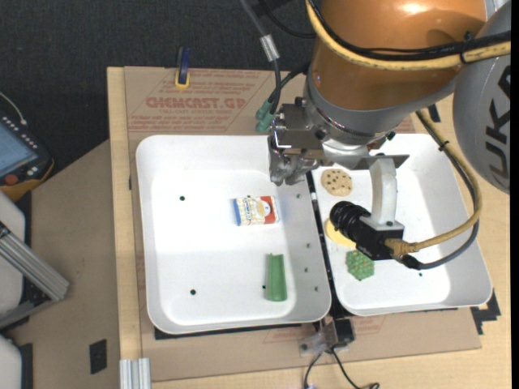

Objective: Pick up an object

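My gripper (pixel 286 167) hangs over the back right part of the left bin (pixel 162 217), close to the divide between the two bins. A small blue, white and orange carton (pixel 255 210) lies flat in the left bin, just forward and left of the gripper. Nearer the front of that bin lies a green oblong piece (pixel 276 277). In the right bin (pixel 454 282) sit a round brown cookie (pixel 336 181), a yellow piece (pixel 334 232) and a bumpy green piece (pixel 360 265). The arm's big orange band (pixel 389 31) covers the back of the right bin.
A black cylinder (pixel 357 225) with a yellowish cable and a white bracket (pixel 384 189) hang over the right bin's middle. Brown cardboard (pixel 203 96) underlies both bins. A blue clip (pixel 184 67) stands at its back edge. Grey gear stands at the far left.
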You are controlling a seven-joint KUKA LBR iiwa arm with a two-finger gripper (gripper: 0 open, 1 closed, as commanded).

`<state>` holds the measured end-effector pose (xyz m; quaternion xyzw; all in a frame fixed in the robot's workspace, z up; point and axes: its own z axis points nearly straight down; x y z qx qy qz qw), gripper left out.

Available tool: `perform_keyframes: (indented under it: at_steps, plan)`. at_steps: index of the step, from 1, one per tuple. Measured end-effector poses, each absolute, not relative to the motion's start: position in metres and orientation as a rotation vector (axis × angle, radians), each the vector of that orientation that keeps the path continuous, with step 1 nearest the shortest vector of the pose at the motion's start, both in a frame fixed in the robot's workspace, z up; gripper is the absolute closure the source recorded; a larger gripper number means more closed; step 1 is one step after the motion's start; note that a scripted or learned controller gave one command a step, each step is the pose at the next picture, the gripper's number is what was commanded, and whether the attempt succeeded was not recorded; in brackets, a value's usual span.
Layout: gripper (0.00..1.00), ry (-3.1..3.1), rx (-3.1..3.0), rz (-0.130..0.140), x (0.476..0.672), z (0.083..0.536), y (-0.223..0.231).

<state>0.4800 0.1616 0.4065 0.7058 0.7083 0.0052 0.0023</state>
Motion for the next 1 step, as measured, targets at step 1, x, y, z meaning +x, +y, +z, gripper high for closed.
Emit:
perform_keyframes:
  at_steps: [1]
  plan:
    - [1.0,2.222,2.231,-0.023,0.4772,0.273,0.1424]
